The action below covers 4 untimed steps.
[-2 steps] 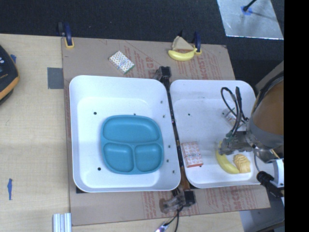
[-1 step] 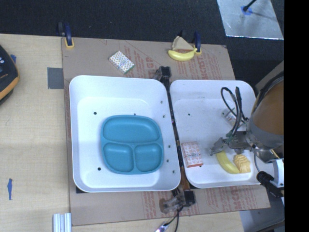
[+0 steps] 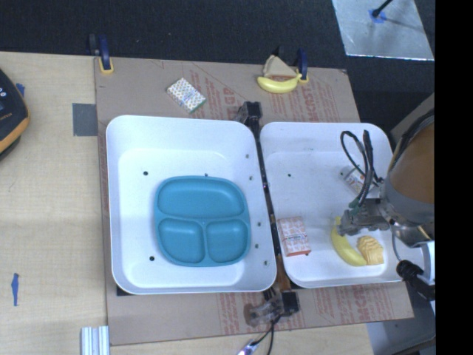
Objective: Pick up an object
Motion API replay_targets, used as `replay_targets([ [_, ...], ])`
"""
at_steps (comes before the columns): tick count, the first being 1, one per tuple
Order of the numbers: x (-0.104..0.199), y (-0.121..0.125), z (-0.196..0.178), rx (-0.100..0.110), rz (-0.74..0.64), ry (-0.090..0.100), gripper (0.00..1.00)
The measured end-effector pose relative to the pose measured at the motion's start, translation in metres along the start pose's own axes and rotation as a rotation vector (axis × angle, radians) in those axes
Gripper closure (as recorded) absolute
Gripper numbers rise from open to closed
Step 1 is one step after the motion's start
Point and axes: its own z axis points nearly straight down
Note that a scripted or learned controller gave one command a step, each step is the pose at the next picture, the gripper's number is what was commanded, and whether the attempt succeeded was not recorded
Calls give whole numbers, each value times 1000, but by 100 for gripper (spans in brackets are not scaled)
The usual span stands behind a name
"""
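Arm: the grey arm (image 3: 414, 176) with its orange band is reaching in from the right and hanging over the right edge of the right bin (image 3: 310, 143).
Gripper: the gripper (image 3: 363, 219) is sitting low in the right bin, just above the bin's banana and the yellow block; black cables are looping up from it.
Fingers: I cannot tell how far apart they are standing, nor whether they are gripping anything; the wrist is hiding them from up here.
Banana in the bin: a yellow banana (image 3: 346, 248) is lying on the bin floor near the front right corner, right under the gripper, looking as if it is touching it.
Yellow block: a small bumpy yellow-orange piece (image 3: 371, 250) is lying just beside the banana, on its right.
Packet: a red and white packet (image 3: 293, 235) is lying flat at the left wall of the right bin, well apart from the gripper.
Left bin: the left bin (image 3: 133, 146) is carrying a blue three-part plate (image 3: 201, 220) in its middle.
Desk: on the desk (image 3: 44, 198), behind the bins, a second banana (image 3: 276, 84) is lying near a clamp, and a small patterned packet (image 3: 185, 94) is lying to its left.
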Motion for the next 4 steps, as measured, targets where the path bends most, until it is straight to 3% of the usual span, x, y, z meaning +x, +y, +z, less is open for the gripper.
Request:
replay_targets([
  [1,0,0,0,0,0,0,0],
  [2,-9,-1,37,8,11,3,0],
  [3,-10,-1,27,9,9,2,100],
  [4,76,53,-64,5,11,4,100],
])
